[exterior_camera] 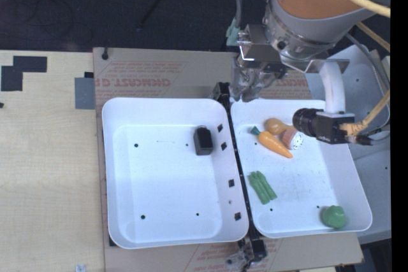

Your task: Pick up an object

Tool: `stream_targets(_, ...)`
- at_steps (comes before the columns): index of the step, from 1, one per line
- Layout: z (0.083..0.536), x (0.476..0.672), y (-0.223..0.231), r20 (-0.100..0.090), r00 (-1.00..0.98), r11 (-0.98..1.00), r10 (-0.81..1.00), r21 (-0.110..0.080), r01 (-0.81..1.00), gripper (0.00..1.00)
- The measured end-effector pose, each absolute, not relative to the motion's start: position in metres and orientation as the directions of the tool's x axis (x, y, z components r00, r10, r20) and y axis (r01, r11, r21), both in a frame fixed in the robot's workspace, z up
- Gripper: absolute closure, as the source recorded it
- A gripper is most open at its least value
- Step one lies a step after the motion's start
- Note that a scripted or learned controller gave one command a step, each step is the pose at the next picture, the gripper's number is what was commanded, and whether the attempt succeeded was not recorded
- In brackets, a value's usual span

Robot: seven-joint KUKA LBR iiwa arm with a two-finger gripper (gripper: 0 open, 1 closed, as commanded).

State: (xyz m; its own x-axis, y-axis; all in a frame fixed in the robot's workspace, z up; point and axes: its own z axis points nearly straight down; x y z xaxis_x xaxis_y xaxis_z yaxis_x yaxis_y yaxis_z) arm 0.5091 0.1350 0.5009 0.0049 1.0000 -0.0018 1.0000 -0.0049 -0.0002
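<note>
The gripper (pixel 245 93) hangs above the back edge of the right bin (pixel 357 200), near the divider between the two bins. Nothing shows between its fingers. In the right bin lie an orange carrot (pixel 275 144), a tan rounded piece (pixel 274 125) with a pink and white object (pixel 293 137) beside it, a green bean pod (pixel 262 186) and a green round object (pixel 333 216) at the front right corner. A small black block (pixel 203 140) rests in the left bin (pixel 127 200) near its right wall.
A black cylindrical device (pixel 319 124) on a white bracket juts over the right bin's back right part. The bins sit on a cardboard sheet (pixel 166 76) on a pale wooden bench (pixel 44 169). Black clips (pixel 231 183) line the divider.
</note>
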Motion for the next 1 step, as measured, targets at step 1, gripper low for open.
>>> stream_targets(1,0.3476,0.6243,0.1562,-0.004,0.0,0.0,1.0,-0.009,1.0,1.0)
